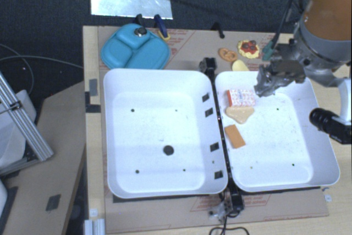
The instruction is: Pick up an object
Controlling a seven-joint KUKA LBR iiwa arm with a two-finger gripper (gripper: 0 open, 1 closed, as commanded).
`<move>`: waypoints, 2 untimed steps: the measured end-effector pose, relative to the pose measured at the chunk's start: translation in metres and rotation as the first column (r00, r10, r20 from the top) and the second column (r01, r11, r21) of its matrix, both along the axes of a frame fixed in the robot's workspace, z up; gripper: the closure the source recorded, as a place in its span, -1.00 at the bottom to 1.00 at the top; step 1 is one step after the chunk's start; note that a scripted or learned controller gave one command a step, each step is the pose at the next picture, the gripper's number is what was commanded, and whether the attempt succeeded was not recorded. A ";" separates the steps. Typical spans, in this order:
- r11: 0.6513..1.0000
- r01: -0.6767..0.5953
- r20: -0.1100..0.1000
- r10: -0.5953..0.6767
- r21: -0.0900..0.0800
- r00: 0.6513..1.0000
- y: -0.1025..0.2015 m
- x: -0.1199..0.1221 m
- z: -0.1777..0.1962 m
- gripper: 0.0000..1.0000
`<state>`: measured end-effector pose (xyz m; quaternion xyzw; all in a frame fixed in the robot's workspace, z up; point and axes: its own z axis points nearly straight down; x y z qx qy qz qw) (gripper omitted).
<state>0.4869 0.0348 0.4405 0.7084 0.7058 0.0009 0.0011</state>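
Observation:
In the right bin [297,168] lie three objects: a small box with a red-and-white pattern [241,97], a pale beige piece [240,114] just below it, and an orange flat block [235,136] nearer the front. My gripper [264,87] hangs over the bin's back part, just right of the patterned box, pointing down. I see nothing held between its fingers.
The left bin [137,173] holds one small dark round object [168,150]. Behind the bins lie a blue divided plate [135,49], a pale yellow piece [240,66], an orange piece [226,54] and a red-topped toy [248,48]. A black knob [324,120] juts in at right.

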 end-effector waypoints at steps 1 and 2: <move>1.000 -0.003 0.000 0.003 0.000 1.000 -0.013 0.000 -0.017 1.00; 1.000 0.000 -0.004 0.000 -0.001 1.000 -0.058 0.000 -0.069 1.00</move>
